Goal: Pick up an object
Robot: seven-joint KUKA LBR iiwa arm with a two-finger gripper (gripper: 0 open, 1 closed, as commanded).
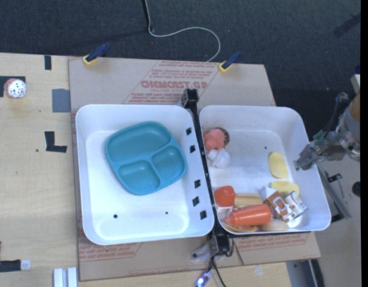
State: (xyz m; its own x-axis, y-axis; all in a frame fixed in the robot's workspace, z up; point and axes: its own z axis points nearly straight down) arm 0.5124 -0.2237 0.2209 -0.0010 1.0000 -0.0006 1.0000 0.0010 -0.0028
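Toy food (255, 205) in rt bin (291, 119)

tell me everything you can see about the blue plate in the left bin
The blue plate is a rounded-corner tray, plastic by its look, in one solid teal-blue. Raised ridges split it into three compartments, one large and two smaller. It lies flat and upright on the floor of the left bin, turned at an angle to the walls, toward the bin's upper middle. Nothing rests in it or touches it.

two bins (88, 160), one (blue) plate (146, 157)
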